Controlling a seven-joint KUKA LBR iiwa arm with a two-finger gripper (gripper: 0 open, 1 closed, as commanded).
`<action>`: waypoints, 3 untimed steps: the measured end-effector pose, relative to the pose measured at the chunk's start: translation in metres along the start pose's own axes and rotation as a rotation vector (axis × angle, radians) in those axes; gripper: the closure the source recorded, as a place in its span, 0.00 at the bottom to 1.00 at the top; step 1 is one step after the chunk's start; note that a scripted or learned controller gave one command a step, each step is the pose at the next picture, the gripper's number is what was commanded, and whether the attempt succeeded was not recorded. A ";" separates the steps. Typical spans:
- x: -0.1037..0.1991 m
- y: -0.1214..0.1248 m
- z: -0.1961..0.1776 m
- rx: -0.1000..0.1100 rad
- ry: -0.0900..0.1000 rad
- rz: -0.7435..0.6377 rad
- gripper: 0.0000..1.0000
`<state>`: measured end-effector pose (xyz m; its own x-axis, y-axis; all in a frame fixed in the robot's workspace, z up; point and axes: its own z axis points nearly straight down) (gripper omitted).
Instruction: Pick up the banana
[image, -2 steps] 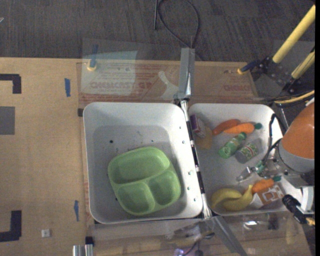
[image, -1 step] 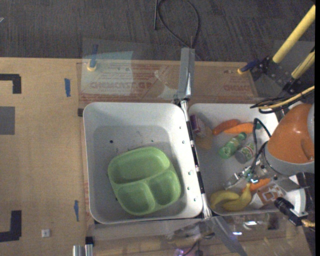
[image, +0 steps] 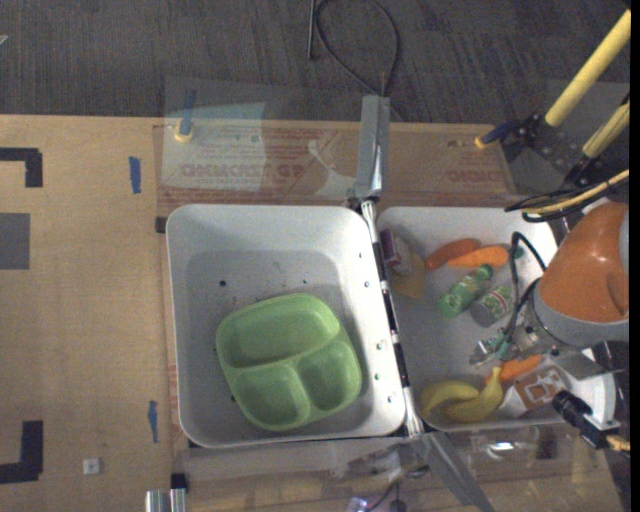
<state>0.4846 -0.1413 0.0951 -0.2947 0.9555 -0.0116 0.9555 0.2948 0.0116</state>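
Banana (image: 462, 400) at 6 o'clock corner of right bin (image: 430, 330). Gripper (image: 503, 350) just above; finger state can't tell. Approach: centre over mid-curve, avoid bin wall.

Two bins sat side by side on the bench (image: 80, 330), the left bin (image: 190, 240) at nine o'clock of the right bin (image: 440, 330). A divided tray (image: 288, 360) lay in the left bin, toward its five o'clock corner. In the right bin, the banana (image: 462, 398) lay at six o'clock against the near wall. A carrot (image: 465, 253) lay at twelve o'clock near the far wall, with a small bottle (image: 464, 290) just beside it at six o'clock, and a can (image: 490, 305) at three o'clock of that bottle. The arm (image: 590, 280) hung over the right bin's three o'clock side, the gripper (image: 505, 345) at one o'clock of the banana, near it
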 end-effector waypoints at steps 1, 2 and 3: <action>0.000 0.000 0.000 0.000 0.000 0.000 0.00; -0.002 0.000 -0.006 0.002 0.002 0.006 1.00; -0.016 -0.009 -0.035 0.014 0.014 -0.054 1.00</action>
